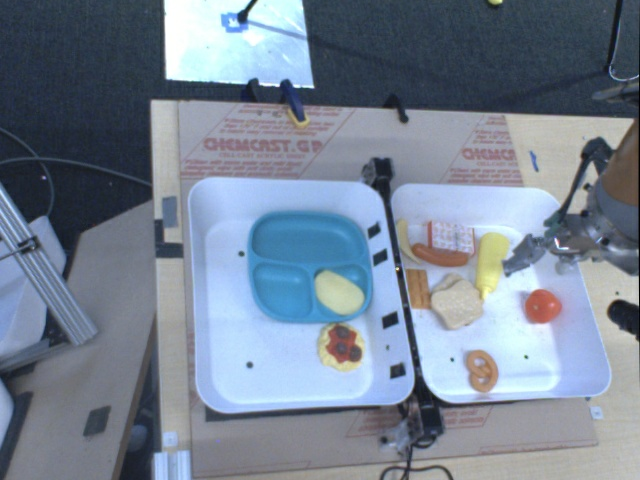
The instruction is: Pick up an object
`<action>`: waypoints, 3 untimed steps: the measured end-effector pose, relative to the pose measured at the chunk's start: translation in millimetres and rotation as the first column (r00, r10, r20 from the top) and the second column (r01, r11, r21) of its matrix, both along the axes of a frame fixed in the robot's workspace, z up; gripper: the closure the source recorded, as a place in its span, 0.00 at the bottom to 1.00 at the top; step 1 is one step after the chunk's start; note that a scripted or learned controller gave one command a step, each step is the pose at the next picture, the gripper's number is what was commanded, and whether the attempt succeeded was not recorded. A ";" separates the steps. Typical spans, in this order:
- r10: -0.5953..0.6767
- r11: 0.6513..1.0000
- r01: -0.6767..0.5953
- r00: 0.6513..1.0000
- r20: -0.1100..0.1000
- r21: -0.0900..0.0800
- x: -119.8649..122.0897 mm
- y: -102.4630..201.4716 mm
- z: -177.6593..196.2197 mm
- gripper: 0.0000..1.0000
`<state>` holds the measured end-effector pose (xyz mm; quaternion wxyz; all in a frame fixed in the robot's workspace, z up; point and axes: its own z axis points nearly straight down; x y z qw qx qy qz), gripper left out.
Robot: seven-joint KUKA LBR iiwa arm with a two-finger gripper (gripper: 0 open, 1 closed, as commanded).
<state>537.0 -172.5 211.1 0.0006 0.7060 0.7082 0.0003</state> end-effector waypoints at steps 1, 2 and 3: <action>0.002 1.000 -0.002 1.000 0.004 -0.001 -23.2 -27.5 -99.1 0.00; 0.005 1.000 -0.005 1.000 0.005 -0.002 32.0 -11.2 -124.6 0.00; -0.006 1.000 0.006 1.000 -0.005 0.000 -47.1 -17.7 -114.3 0.00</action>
